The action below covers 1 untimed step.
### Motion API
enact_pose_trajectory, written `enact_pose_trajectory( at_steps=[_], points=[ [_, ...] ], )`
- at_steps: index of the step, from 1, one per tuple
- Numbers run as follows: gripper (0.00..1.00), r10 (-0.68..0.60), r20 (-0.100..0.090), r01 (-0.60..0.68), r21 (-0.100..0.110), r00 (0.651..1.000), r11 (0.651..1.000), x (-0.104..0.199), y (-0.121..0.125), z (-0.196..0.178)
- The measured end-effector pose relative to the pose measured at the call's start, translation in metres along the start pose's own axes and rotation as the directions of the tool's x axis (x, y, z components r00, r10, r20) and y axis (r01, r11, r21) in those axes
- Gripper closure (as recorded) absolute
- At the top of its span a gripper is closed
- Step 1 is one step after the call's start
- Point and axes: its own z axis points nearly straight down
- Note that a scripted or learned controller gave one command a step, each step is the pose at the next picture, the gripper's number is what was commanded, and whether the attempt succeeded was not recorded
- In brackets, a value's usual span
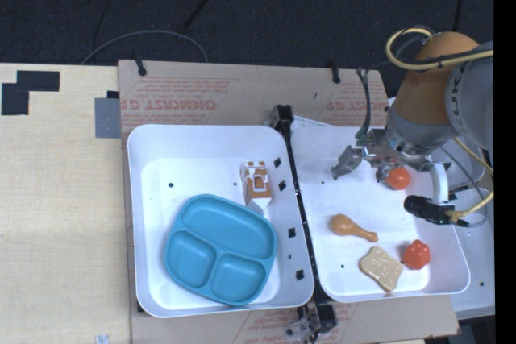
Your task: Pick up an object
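Note:
My gripper (363,167) hangs over the back of the right bin (459,278), with its fingers spread open and nothing between them. A small orange-red ball (397,178) lies just to the right of the gripper, beside one finger. Nearer the front of the same bin lie a tan drumstick (352,227), a slice of toast (381,267) and a red pepper-like piece (416,254). The grey arm with its orange band (431,84) reaches in from the right.
The left bin (141,173) holds a blue divided plate (219,249) and a small orange-and-white toy (257,180) near the centre divider (292,197). A cardboard sheet (210,97) lies under both bins, and a pale wooden bench top (56,205) lies to the left.

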Motion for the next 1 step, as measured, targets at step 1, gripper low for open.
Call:
enact_pose_trajectory(
  at_steps=[1],
  points=[
    [0.0, 0.001, 0.0, -0.001, 0.0, 1.0, 1.0, 0.0006, -0.0031, 0.0434]
  ],
)
